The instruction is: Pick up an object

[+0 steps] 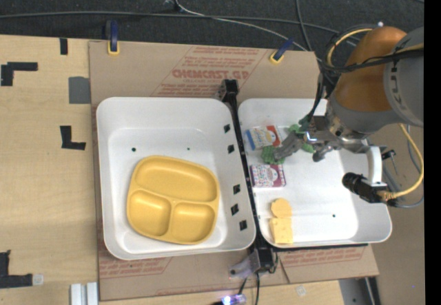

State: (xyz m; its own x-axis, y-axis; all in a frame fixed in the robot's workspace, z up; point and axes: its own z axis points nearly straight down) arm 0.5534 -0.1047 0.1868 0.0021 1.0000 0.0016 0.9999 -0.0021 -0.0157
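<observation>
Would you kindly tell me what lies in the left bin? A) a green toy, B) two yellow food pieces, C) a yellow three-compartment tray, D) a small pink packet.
C: the yellow three-compartment tray lies in the left bin, while the smaller items sit in the right bin.

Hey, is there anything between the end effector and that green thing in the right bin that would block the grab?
Nothing visible blocks it. The end effector is already at the green object in the right bin. The small packets and lie beside the object, not over it; the yellow pieces sit nearer the front wall.
</observation>
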